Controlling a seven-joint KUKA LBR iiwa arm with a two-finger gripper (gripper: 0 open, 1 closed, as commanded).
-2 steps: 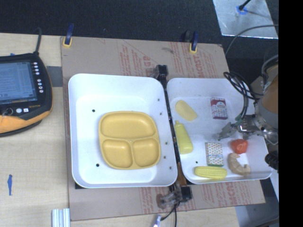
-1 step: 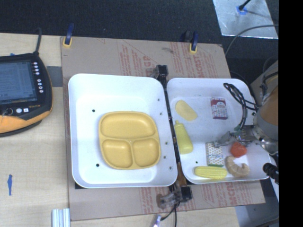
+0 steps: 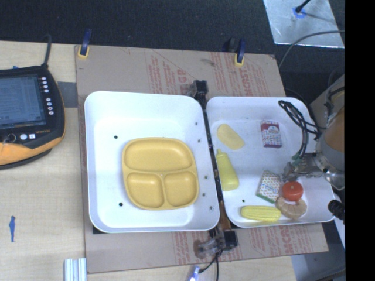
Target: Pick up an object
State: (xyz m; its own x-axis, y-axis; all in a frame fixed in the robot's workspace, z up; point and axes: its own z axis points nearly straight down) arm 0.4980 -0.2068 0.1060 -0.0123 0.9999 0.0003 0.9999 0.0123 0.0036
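Faint red lettering is printed in lines across the cardboard sheet (image 3: 176,69) under the bins, but no word can be made out. Print on the small red packet (image 3: 270,134) is too small to be read.

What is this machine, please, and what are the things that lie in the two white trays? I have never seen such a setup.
One camera looks down at a slant on a workbench. The robot arm enters from the right; its gripper hangs over the right bin, and I cannot tell if it holds anything. The left bin holds a yellow divided plate. The right bin holds small items: a yellow bottle, a pale yellow oval piece, a corn cob, a small red packet, a patterned packet, and a red tomato-like toy beside a tan ring. The handheld control screen lies at the left.
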